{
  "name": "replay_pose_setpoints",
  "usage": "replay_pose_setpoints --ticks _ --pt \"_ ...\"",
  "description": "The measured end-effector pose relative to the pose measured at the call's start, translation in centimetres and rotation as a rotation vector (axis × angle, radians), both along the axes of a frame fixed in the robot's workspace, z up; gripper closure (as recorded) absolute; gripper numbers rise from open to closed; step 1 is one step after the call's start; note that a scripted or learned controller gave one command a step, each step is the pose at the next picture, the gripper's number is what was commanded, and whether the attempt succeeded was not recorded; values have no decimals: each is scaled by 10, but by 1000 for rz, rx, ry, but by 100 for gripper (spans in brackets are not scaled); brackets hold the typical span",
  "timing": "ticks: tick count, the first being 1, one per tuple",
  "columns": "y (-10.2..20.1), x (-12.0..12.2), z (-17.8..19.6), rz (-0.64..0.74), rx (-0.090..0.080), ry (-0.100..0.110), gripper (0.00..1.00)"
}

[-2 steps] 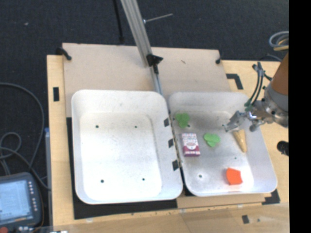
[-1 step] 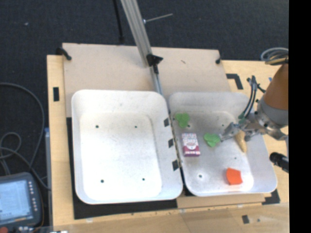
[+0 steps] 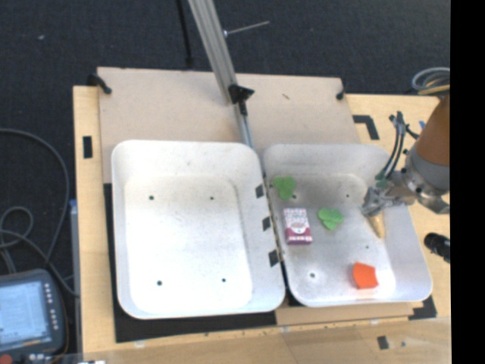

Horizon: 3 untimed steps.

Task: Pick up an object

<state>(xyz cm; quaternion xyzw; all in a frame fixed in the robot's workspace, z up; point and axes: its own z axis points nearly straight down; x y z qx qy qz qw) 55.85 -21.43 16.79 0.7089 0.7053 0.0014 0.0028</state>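
So the arm (image 3: 433,146) comes in from the right, grey with that orange band, and the gripper (image 3: 377,203) sits low over the right-hand bin (image 3: 402,279), near its right wall. Honestly can't tell whether the fingers are apart or together — they're just a dark grey clump from up here, and I can't see anything between them.

Right below the gripper there's a small yellowish tan piece (image 3: 377,226), touching or nearly touching the tip; too small to say which.

Rest of the right bin:
- a green piece (image 3: 285,186) up near the left wall
- a second green piece (image 3: 330,219) around the middle, near the gripper but apart from it
- a small purple-and-white box (image 3: 297,226) lying flat, between the two greens and a bit lower, just beside the left wall
- an orange block (image 3: 365,276) toward the bottom right, well apart from everything else

The left bin (image 3: 121,203) sits snug beside the right one, rims touching. A metal pole (image 3: 214,40) slants up from between the bins toward the top — and a grey screen unit (image 3: 26,313) sits at the bottom left, off the bench.
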Motion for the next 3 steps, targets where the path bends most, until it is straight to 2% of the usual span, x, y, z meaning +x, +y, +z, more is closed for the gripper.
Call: replay_pose_setpoints --ticks 2,3 --pt "-10 -5 113 7 -2 -2 100" --pt "51 -4 113 12 2 3 100"
